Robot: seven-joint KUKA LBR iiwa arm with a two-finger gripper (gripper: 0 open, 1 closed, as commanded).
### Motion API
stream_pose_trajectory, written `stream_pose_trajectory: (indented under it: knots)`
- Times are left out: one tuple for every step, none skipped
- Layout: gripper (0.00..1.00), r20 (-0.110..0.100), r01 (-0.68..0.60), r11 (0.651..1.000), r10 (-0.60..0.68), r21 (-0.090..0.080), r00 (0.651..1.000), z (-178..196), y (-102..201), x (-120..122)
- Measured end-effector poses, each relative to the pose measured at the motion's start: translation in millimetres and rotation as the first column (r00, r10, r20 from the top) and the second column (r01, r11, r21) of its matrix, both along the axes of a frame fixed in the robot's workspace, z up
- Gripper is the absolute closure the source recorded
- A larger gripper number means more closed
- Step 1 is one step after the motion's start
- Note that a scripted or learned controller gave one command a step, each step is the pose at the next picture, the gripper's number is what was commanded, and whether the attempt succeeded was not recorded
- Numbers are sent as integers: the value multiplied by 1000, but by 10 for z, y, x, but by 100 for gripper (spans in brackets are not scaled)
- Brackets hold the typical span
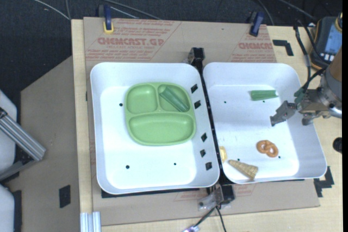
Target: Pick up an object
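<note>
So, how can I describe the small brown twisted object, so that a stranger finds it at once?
Look in the right bin, in its near half. The pretzel lies there, beside the pale cone. It alone is a looped brown knot.

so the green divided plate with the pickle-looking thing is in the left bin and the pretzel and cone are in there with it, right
Not quite. The camera view shows the green divided plate in the left bin, with a green piece in its upper right compartment. But the pretzel and the cone lie in the right bin, near its front edge, not with the plate.
</note>
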State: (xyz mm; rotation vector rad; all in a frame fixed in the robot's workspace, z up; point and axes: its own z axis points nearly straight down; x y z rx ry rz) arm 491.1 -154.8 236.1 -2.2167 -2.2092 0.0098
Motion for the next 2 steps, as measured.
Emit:
stream_pose_trajectory:
  knots:
    - [0,12,-4,1000,4,-3,1000,55,3,25]
    - [0,5,-3,1000,3,-1,1000,-519,6,-74]
